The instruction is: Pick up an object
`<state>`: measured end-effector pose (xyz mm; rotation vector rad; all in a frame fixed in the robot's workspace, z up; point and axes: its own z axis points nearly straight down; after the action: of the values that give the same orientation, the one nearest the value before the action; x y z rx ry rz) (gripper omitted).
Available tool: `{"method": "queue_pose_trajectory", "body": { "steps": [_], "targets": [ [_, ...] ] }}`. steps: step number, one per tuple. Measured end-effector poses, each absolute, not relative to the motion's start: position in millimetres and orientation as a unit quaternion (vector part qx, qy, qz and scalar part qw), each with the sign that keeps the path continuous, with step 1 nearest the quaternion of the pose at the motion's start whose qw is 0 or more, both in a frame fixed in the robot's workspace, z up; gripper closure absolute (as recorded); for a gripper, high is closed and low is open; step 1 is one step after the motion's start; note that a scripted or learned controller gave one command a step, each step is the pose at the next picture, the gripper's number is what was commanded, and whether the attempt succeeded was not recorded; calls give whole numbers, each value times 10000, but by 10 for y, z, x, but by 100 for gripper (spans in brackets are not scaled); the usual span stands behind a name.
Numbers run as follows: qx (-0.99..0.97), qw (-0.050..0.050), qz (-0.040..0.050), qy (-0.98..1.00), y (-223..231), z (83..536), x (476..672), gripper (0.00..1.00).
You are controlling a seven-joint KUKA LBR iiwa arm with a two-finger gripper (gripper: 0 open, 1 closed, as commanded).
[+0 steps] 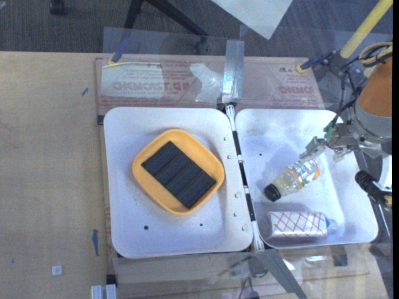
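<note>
A clear plastic bottle (292,181) with a black cap lies on its side in the right bin (262,129), cap toward the lower left. A white packet with a red criss-cross pattern (297,223) lies at that bin's front edge. In the left bin (121,136) sits a yellow dish holding a black ribbed pad (178,175). My gripper (325,149) hovers at the right bin's right side, just beyond the bottle's base end. It is open, with nothing between its fingers (312,148).
The arm's grey wrist and orange band (378,98) overhang the right bin's right rim. A clear plastic wall (234,73) stands behind both bins. Cables and a yellow pole (368,23) are at the back right.
</note>
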<state>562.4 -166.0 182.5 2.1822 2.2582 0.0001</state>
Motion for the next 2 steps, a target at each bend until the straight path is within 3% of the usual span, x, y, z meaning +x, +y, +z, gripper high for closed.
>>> {"method": "queue_pose_trajectory", "body": {
  "steps": [1, 2],
  "targets": [
    [6945, 27, 1, 7195, -1665, 1926, 5634, 100],
    [6945, 25, 1, 7195, -1662, 1925, 5634, 0]
  ]
}}
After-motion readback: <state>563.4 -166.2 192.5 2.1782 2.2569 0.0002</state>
